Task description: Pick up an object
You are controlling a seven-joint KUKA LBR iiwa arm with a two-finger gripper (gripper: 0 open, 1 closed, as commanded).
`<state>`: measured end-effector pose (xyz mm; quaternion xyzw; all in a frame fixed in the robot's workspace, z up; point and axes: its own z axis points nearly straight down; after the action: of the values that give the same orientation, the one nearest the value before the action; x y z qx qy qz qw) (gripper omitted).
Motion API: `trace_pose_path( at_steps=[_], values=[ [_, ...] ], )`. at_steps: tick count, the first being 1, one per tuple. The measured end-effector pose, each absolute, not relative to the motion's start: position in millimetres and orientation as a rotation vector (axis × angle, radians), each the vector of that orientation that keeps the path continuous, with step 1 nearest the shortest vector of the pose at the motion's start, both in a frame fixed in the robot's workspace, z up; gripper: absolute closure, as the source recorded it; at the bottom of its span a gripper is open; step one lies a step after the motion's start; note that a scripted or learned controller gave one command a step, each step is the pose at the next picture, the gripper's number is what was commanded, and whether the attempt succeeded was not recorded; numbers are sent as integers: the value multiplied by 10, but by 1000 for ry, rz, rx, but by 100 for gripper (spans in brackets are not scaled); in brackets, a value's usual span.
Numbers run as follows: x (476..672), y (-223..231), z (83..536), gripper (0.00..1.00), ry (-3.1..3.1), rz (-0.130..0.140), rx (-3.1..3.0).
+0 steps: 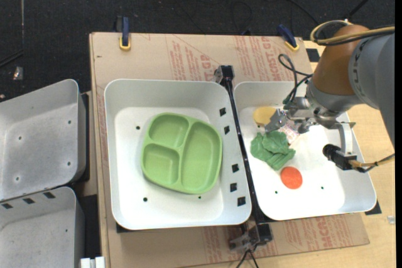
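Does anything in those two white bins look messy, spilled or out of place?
Nothing looks spilled or broken. The green divided plate sits a bit askew in the left bin. In the right bin, a crumpled green cloth lies bunched beside an orange disc and a yellow piece, with the gripper just over them.

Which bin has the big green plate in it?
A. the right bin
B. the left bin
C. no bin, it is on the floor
B: the green plate lies in the left bin, while the right bin holds the small things.
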<state>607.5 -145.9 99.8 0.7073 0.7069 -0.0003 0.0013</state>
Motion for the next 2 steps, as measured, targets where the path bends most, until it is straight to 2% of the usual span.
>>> trace_pose_path(
  at_steps=[1, 2],
  values=[
    [6103, -1470, 1155, 100, 2212, 7, 2215],
    [6016, -1501, 1697, 100, 2216, 4, 2221]
  ],
)
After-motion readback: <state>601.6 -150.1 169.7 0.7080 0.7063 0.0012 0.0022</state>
